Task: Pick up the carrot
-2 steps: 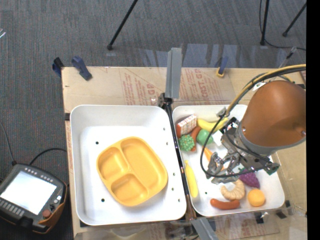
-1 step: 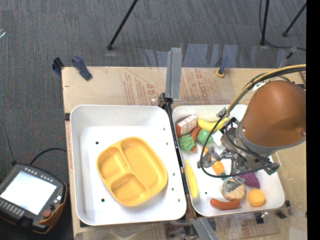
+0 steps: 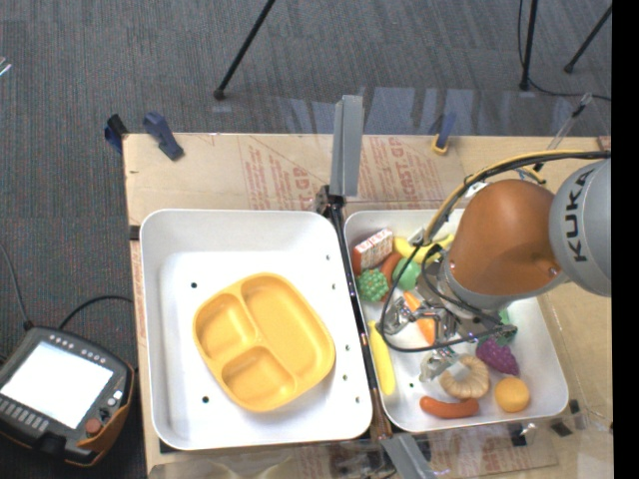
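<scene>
The carrot [image 3: 427,329] shows as a small orange piece in the right bin [image 3: 552,367], mostly hidden under the arm's wrist. My gripper [image 3: 417,339] is down in that bin, just below the big orange band [image 3: 502,238]. Its metal fingers [image 3: 397,316] stand apart, one to the carrot's left and one below it, so the gripper looks open with the carrot lying between them. The carrot rests low among the other toy foods and is not lifted.
Crowded round the carrot are a green vegetable [image 3: 372,285], a red-and-white box [image 3: 372,248], a banana [image 3: 382,363], a tan garlic bulb [image 3: 466,375], purple grapes [image 3: 497,353], an orange fruit [image 3: 512,394] and a sausage [image 3: 449,407]. The left bin [image 3: 170,267] holds a yellow divided plate [image 3: 263,340].
</scene>
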`<state>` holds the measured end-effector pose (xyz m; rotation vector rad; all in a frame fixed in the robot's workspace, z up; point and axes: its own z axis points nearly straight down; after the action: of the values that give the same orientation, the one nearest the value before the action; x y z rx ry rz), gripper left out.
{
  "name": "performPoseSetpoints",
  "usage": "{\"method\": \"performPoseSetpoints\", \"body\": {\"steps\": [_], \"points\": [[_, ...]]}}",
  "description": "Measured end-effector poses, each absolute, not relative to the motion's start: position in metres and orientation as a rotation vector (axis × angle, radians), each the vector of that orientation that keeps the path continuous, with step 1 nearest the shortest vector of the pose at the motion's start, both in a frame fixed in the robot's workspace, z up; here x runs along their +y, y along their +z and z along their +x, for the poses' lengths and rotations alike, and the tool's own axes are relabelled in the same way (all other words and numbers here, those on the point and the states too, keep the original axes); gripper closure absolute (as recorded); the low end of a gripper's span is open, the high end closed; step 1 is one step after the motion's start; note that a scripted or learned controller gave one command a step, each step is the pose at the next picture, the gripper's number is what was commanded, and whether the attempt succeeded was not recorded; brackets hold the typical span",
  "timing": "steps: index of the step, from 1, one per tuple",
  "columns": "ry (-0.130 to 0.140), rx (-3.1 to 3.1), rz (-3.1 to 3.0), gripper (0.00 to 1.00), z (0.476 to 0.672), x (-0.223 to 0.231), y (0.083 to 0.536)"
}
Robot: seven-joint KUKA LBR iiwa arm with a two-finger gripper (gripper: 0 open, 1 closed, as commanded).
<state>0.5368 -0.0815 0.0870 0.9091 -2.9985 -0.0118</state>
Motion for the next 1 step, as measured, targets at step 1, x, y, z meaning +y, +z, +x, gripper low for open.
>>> {"method": "performPoseSetpoints", "body": {"steps": [1], "points": [[-0.008,-3.007,0.919,1.00,0.5407,-0.0790,0.1005]]}}
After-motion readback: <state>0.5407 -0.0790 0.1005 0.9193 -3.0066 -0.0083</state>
